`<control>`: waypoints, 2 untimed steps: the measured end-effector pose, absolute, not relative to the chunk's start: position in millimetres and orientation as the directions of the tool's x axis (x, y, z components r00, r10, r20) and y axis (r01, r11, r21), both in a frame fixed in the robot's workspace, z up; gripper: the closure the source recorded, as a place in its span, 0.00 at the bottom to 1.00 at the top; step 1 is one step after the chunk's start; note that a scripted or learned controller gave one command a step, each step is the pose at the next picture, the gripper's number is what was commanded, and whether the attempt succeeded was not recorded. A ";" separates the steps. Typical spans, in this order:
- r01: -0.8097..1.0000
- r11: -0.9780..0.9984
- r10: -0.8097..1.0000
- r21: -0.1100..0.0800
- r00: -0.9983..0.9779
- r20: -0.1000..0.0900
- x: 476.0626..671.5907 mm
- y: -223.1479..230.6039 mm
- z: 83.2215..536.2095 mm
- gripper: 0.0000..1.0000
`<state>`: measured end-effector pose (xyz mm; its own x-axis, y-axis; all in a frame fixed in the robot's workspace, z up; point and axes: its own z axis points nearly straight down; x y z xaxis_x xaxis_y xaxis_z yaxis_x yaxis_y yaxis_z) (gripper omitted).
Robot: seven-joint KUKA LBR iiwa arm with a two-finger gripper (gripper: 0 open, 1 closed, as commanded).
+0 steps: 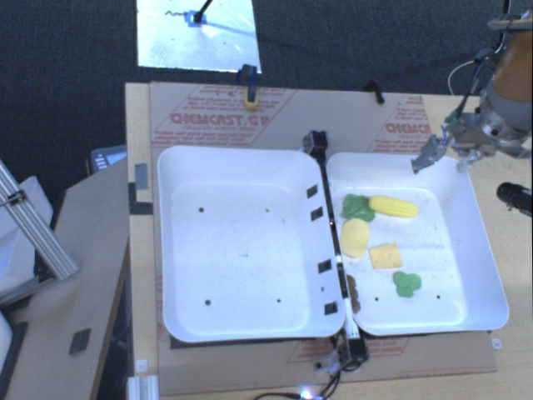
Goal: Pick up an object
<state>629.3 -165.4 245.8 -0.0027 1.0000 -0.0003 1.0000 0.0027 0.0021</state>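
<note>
**Nothing lifted yet: gripper waits above the right bin's far corner**

Plainly, the pick has not begun. The gripper (445,152) hangs over the far right corner of the right bin (479,257), its two fingers spread apart with nothing between them, so it is released and carrying no load. Every candidate object lies on the bin floor, toward its left half: a yellow corn cob (393,207) farthest back, a green leafy toy vegetable (356,206) touching its left end, a pale yellow rounded fruit (355,237) just nearer than that, an orange-yellow cheese block (385,257) beside the fruit, and a small green piece (406,284) nearest of all. The left bin (241,240) holds none of them. What remains, by my judgement, is everything: choosing one item, travelling left and down to it, closing on it, and raising it. The corn cob is closest to the gripper.
</note>
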 end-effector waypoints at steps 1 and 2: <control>1.000 0.008 1.000 -0.009 -0.008 0.005 610.5 -106.0 111.7 0.00; 1.000 0.006 1.000 -0.001 -0.006 0.001 609.2 -86.3 82.9 0.00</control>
<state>609.2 -86.3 82.9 -0.0064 1.0000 0.0013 1.0000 0.0064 -0.0011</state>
